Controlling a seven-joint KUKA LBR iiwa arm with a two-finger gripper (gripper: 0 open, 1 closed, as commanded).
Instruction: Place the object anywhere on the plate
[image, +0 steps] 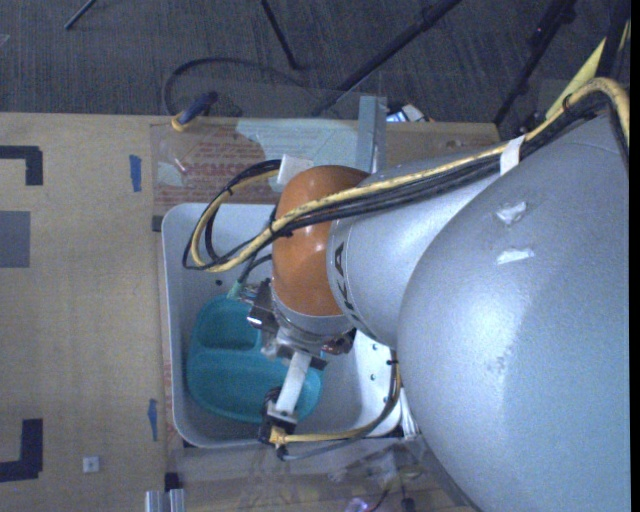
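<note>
My arm (500, 320) is a broad, smooth shell of pale grey, glossy enough to carry white glints of light. Above the wrist it gives way to a rounded orange band (305, 245). A bundle of yellow and black cables (430, 172) runs along my upper side, bound at one spot with a strip of white tape (512, 152). Beside the band the bundle bows out in a loose loop (212, 235). Below the orange sits a ring of silvery metal, my wrist flange (305, 325). My gripper (266, 318) looks like dark grey metal, though most of it is tucked under the wrist and hard to read.
</note>
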